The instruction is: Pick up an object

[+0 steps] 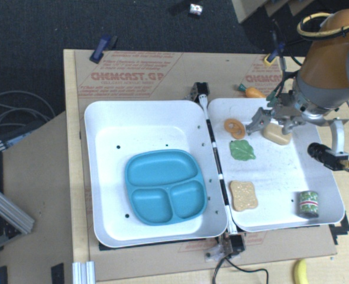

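While counted: two bins (103, 158), one tray (164, 185).

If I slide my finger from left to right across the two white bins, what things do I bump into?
Blue divided plate → slice of bread → beige block by the gripper → small striped can.

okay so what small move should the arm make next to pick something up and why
Probably lower straight down. The gripper hangs in the right bin over a beige block, with a pretzel and green leaf just to the left.
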### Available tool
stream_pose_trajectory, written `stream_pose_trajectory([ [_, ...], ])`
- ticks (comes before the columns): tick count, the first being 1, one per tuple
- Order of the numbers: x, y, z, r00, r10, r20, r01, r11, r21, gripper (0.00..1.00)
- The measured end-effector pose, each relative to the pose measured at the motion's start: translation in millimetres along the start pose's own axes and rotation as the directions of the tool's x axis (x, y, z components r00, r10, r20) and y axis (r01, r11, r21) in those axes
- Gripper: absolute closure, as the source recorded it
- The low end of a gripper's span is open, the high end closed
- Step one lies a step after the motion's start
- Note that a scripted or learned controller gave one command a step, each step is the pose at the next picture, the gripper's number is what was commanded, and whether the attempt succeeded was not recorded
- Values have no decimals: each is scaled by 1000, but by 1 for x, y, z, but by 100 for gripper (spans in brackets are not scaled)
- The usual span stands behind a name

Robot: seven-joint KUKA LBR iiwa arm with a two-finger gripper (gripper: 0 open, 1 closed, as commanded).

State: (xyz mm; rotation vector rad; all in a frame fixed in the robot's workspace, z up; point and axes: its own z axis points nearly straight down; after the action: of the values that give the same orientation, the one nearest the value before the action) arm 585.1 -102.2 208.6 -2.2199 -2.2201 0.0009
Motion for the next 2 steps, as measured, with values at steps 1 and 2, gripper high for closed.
stream_pose_trajectory([
  [1,-7,27,77,1000,0,0,0,1000,3,0],
  [2,9,8,113,1000,0,0,0,1000,2,0],
])
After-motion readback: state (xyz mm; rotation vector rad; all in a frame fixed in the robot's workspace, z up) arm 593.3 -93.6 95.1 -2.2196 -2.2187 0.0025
